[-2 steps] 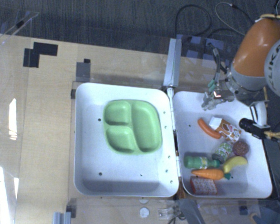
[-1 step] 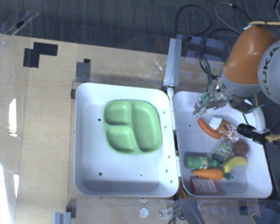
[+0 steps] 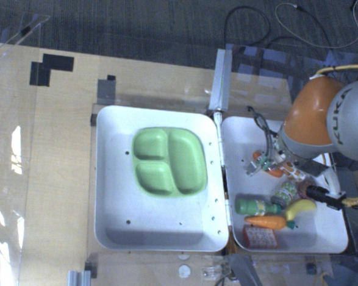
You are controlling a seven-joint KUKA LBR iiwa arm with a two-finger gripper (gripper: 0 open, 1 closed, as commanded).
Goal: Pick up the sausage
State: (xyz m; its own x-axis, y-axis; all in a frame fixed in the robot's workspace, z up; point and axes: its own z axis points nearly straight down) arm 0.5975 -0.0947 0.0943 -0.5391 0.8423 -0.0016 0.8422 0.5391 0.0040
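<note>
The sausage [image 3: 276, 172], a short red-orange piece, lies in the upper middle of the right bin [image 3: 240, 137]. It is partly hidden under the arm's wrist. My gripper [image 3: 257, 164] hangs low over the bin, right at the sausage's left end. The small size and the cables hide how it stands. The orange-banded arm [image 3: 315, 112] reaches in from the right above it.
In the same bin lie a green bottle [image 3: 255, 206], a carrot [image 3: 268, 222], a banana [image 3: 301, 208], a small can [image 3: 285, 192] and a red box [image 3: 260, 237]. The left bin [image 3: 109, 226] holds a green divided plate [image 3: 168, 160].
</note>
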